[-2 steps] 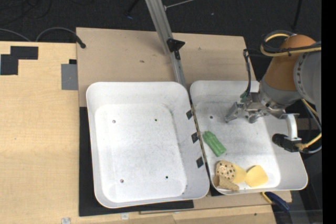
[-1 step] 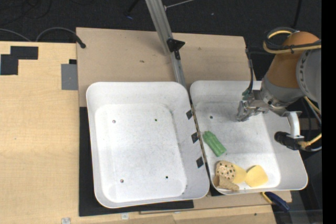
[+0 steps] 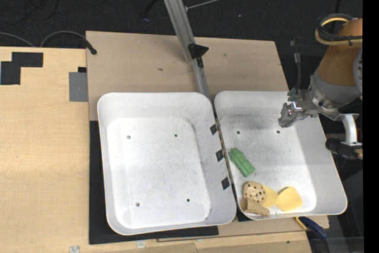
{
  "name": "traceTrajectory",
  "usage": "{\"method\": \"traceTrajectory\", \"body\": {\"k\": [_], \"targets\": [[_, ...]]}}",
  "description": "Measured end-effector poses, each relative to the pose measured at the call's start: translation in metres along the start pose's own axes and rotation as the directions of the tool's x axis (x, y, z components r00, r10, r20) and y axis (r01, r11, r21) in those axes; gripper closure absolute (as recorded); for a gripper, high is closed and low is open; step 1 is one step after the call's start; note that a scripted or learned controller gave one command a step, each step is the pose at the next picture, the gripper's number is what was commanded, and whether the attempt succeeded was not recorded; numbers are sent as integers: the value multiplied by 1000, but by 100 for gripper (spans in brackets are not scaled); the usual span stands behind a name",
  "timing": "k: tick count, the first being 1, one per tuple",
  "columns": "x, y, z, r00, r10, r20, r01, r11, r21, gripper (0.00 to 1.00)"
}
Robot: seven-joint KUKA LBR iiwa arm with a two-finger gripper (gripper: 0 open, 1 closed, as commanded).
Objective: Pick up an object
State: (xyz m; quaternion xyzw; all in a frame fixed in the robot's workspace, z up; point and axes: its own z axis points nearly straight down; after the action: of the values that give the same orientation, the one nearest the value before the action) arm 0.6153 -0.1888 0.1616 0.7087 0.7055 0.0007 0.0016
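Note:
In the right bin lie a green stick-shaped object, a speckled tan cookie-like piece and a yellow block, the last two near the bin's front edge. My gripper hangs over the bin's back right part, well above and to the right of the green object. Nothing shows between its fingers.
The left bin stands beside the right one, with small black clips along the shared edge. A slanted metal rail rises from behind the bins. Pale wood bench surface lies to the left.

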Motion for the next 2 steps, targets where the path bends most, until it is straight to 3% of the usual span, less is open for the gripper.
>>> {"method": "traceTrajectory", "body": {"k": [1,2], "targets": [[-1,1,-42,1000,-5,0,5,1000,0,100],[47,-24,-42,1000,-8,-4,8,1000,7,100]]}}
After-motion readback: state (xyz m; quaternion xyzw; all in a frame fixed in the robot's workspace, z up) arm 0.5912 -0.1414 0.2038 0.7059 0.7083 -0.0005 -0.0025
